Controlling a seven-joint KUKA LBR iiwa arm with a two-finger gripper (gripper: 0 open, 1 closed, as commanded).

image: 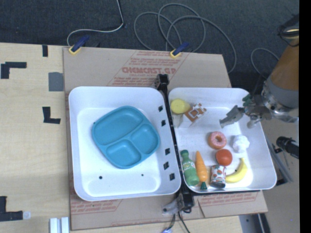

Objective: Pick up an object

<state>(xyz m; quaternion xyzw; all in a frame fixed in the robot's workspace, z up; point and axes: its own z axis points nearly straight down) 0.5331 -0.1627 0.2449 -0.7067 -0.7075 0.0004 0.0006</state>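
A blue three-compartment plastic plate fills the left white bin. The right white bin holds a yellow banana, pink-iced doughnut and red tomato. Above its right edge, the grey two-finger gripper hangs spread apart, holding nothing.

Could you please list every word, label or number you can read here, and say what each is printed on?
"CHEMCAST GP": red print on the brown sheet under the bins, above the left bin; the smaller red lines beneath it are too blurred.
Label on the small can: too small to read.
Label on the green bottle: unreadable.
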